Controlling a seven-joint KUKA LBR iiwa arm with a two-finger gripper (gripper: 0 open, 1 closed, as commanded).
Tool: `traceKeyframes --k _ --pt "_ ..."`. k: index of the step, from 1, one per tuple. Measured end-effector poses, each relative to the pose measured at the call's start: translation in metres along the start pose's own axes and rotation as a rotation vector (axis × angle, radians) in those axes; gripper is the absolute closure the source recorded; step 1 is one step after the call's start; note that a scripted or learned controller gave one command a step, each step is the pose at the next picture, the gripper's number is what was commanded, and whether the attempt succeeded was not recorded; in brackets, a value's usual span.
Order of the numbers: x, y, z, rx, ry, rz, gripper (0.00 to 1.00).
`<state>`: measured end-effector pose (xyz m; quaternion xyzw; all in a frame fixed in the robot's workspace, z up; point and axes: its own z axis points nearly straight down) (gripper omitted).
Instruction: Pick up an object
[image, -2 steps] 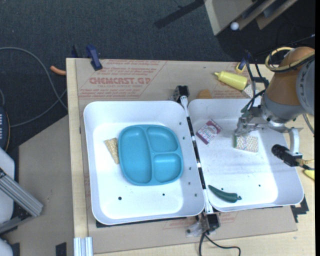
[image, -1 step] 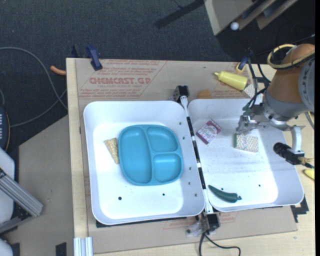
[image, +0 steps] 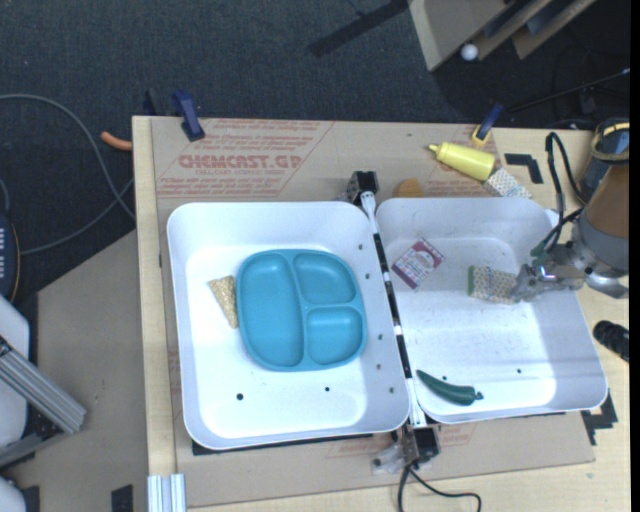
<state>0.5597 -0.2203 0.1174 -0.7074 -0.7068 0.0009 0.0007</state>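
Observation:
In the right bin (image: 560, 370) a small speckled green and tan pad (image: 488, 283) lies near the middle. My gripper (image: 527, 282) is low over the bin, right at that pad's right edge. A pink and white packet (image: 416, 263) rests toward the bin's left wall. A dark green pepper-shaped piece (image: 449, 388) lies by the front rim. In the left bin (image: 200, 400) sits a blue divided plate (image: 299, 307) with a tan scrap (image: 224, 293) tucked at its left side.
Behind the right bin, a yellow bottle-like item (image: 463, 158) lies on the cardboard bench top (image: 250, 160). A blue clamp (image: 186, 113) sits at the back left corner. Cables run along the right side near the arm (image: 608, 225).

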Motion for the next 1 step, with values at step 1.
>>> traceKeyframes --k 1 --pt "0.0734 -0.0294 -0.0511 -0.001 0.002 -0.003 1.00"
